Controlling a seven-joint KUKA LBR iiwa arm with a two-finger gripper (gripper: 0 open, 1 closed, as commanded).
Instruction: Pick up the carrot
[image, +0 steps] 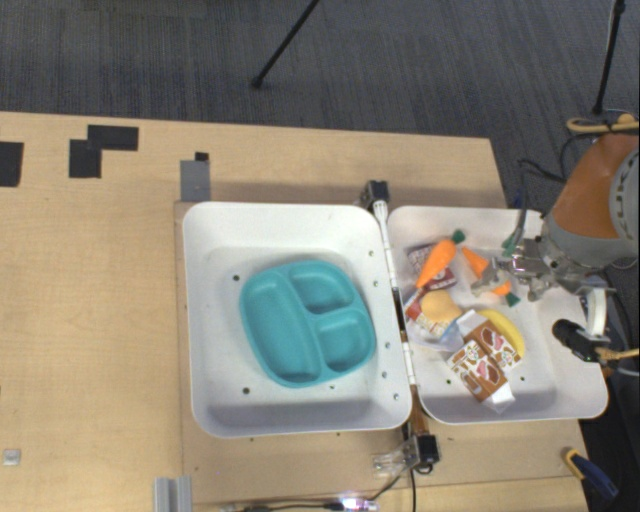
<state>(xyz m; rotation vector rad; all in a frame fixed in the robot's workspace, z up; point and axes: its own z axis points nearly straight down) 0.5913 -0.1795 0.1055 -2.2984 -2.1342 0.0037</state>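
Two shallow white plastic bins sit side by side on the light wooden bench (90, 300). The left bin (215, 400) holds a teal plastic divided plate (305, 322), lying flat near its centre. The right bin (570, 395) holds a cluster of items: an orange toy carrot with a green top (437, 262) lies tilted in the upper left part of this bin, beside a small round tan item (437, 304). A yellow toy banana (503, 333) and a brown-and-white patterned packet (483, 367) lie below and right of the carrot. The grey arm with its orange band (590, 195) enters over the right bin's upper right corner. The tool (515, 270) sits low, to the right of the carrot and apart from it; whether it is apart or together cannot be told.
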